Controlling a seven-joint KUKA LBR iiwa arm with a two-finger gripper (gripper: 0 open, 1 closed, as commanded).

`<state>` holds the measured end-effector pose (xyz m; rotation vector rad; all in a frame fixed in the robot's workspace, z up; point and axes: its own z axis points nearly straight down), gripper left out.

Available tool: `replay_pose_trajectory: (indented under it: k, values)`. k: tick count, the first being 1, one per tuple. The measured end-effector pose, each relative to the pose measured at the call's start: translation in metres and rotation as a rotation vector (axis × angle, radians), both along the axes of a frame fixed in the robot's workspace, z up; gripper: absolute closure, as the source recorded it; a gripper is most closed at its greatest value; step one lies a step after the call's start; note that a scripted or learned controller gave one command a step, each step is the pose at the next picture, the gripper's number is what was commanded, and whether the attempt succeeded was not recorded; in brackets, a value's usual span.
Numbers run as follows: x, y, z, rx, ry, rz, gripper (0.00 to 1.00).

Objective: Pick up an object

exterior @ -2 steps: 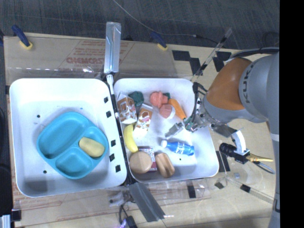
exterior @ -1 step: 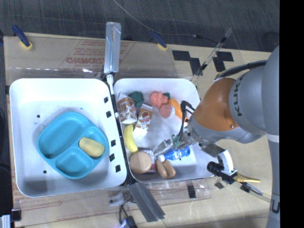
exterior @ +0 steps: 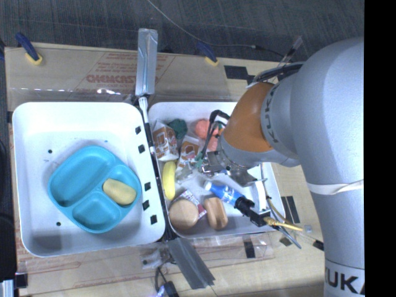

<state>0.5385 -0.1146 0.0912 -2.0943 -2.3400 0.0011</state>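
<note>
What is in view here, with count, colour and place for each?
bins: two, white, side by side on the bench.
divided plate: one, blue, in the left bin.
yellow lump: one, on the plate's right compartment.
banana: one, yellow, right bin by its left wall.
bun: one, tan, right bin's near corner.
brown roll: one, beside the bun.
blue bottle: one, middle of the right bin.
green item: one, right bin's far end.
orange-red item: one, next to the green item.
arm: one, grey with orange band, over the right bin.
</note>
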Motion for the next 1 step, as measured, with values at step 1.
replay_pose_trajectory:
  k: [1]
  values:
    - [-0.0130,0.0199,0.0055,0.000,0.000,0.317,0.00]
